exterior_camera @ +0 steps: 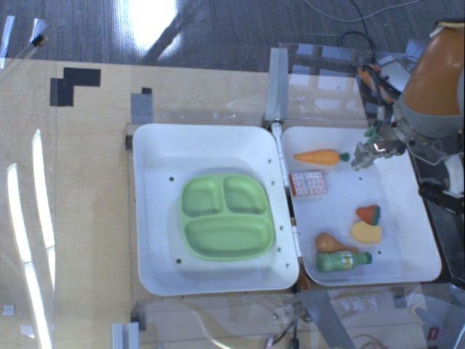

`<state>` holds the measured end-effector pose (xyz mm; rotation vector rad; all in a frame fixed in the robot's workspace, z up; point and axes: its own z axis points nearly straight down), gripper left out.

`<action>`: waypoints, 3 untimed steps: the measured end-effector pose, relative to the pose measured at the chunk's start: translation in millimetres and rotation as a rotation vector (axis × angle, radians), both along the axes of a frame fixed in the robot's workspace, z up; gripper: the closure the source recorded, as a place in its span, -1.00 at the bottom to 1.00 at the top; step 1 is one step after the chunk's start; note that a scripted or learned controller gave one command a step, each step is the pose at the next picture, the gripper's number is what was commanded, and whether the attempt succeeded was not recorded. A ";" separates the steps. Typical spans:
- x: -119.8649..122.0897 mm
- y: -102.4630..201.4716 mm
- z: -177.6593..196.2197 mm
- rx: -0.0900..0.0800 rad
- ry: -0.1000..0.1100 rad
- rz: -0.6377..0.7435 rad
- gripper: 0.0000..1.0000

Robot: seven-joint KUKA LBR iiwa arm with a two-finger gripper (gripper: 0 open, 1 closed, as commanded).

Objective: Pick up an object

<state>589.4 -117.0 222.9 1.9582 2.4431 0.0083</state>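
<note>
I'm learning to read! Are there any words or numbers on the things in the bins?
No words can be read.
Small box: pink and red print, too blurred to read.
Green bottle: a light label, too small to read.
Carrot and green tray: no writing.

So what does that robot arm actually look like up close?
The arm is a rounded, bulky shape with a broad orange band over grey casing. It narrows to a small silvery metal gripper. Thin cables, some orange and dark, run along its side near the wrist.
</note>
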 end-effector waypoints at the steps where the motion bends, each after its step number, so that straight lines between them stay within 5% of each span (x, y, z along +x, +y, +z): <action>1: -0.2 0.1 -0.5 0.000 0.001 0.001 -1.00; 2: -63.4 -27.0 -133.9 0.000 0.000 0.004 -1.00; 3: -57.4 -87.5 -133.9 0.002 -0.001 -0.123 -1.00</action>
